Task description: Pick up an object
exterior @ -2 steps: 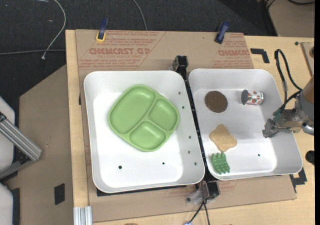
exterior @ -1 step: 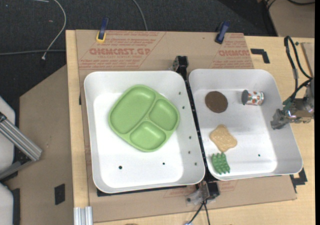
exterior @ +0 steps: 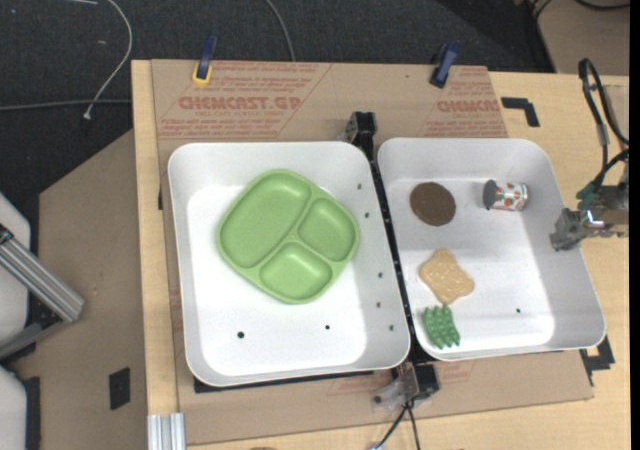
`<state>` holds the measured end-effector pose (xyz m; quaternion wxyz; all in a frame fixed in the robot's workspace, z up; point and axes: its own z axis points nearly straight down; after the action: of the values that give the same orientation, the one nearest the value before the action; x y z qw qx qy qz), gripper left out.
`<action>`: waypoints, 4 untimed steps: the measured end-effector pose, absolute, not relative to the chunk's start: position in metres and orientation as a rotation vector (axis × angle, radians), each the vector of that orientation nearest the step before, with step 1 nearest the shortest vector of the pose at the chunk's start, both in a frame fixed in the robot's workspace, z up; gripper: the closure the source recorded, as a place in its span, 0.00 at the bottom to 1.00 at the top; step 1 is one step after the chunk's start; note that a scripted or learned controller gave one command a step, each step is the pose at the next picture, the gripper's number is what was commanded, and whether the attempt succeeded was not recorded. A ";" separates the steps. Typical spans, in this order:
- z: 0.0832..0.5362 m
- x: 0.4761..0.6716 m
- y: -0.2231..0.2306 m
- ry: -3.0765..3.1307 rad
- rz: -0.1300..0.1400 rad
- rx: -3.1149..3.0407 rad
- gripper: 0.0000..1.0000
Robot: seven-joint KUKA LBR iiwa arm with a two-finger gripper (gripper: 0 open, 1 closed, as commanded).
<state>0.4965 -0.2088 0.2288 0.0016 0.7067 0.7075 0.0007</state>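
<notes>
Two white bins sit side by side on my cardboard-topped bench. The left bin [exterior: 200, 338] holds a green tray [exterior: 288, 235] with bare floor all round it. The right bin [exterior: 540, 288] holds a brown disc [exterior: 433, 203], a small can [exterior: 506, 196] on its side, a tan toast piece [exterior: 446, 277] and a green toy [exterior: 440, 326] near the front rim. My gripper [exterior: 578, 223] shows at the right rim, too small and cut off to judge its opening.
</notes>
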 end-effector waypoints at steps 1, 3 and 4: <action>0.236 0.520 -0.152 2.229 0.005 2.213 1.00; 0.226 0.545 -0.048 2.230 0.001 2.216 1.00; 0.216 0.563 -0.001 2.228 0.002 2.215 1.00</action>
<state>0.5627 -0.0012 0.2165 -0.0001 0.7051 0.7091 0.0008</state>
